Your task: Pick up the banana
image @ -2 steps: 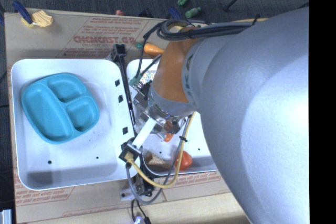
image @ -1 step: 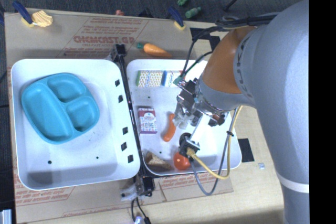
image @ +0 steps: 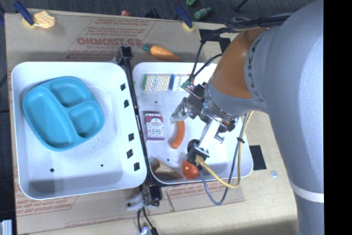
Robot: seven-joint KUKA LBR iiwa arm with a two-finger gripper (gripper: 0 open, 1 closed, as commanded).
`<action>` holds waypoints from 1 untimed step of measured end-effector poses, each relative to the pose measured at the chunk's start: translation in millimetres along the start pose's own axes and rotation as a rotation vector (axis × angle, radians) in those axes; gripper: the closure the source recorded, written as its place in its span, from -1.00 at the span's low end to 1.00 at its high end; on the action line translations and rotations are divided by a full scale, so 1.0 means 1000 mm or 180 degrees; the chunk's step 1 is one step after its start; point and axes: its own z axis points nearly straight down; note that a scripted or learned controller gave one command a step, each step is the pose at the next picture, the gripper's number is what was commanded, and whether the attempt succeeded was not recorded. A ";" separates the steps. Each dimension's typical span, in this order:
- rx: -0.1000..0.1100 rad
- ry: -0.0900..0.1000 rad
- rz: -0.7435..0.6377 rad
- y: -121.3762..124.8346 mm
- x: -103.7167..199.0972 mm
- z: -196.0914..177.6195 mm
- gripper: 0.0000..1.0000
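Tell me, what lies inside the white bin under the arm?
Green-and-white box, small red packet, orange sausage-shaped piece, red ball, brown lump. The grey arm covers its right side.

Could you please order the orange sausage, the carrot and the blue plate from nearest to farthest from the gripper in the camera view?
1. Orange sausage, right bin, just below the gripper.
2. Carrot, on the cardboard beyond the bins.
3. Blue plate, in the left bin.

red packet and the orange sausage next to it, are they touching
Apart. The camera view shows bare bin floor between the red packet and the orange sausage.
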 end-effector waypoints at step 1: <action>0.0006 -0.0005 -0.0205 -0.080 0.072 0.027 -1.00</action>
